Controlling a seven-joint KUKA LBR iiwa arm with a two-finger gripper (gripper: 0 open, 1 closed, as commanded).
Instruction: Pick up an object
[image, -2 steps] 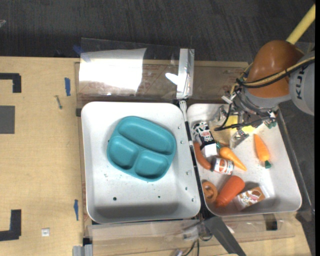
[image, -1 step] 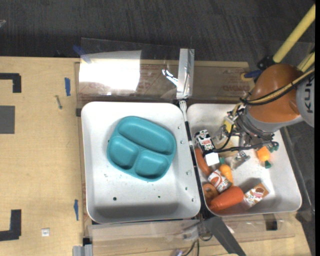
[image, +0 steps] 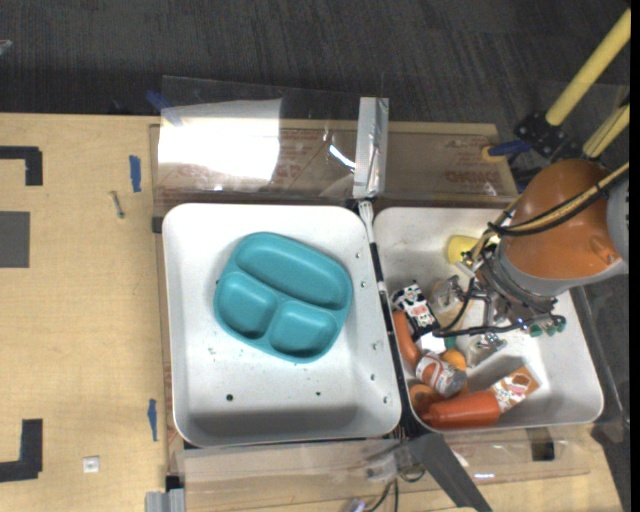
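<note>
you see two shallow white bins side by side on the table (image: 80, 300). the left bin (image: 200, 390) carries a teal divided tray (image: 283, 295), lying flat near the bin's middle with its three compartments facing up. the right bin (image: 575, 385) carries the loose objects: a red sausage-shaped item (image: 462, 409) lies along the near wall, a red-and-white packet (image: 516, 388) sits just beside its right end, a small orange-and-white item (image: 440, 372) rests above the sausage, an orange carrot-like piece (image: 404, 338) lies along the bin's left wall, a small black-and-white figure (image: 411, 299) stands just above it, and a yellow object (image: 460, 247) sits toward the far wall, partly hidden by the arm. the arm (image: 560, 225) reaches in from the right, its orange band over the right bin. the pincer (image: 478, 315) hangs over the middle of the right bin, above the cluster of objects. cables and the wrist cover the tips, so you cannot tell whether the pincer is spread or pressed together, nor whether it touches any object.
</note>
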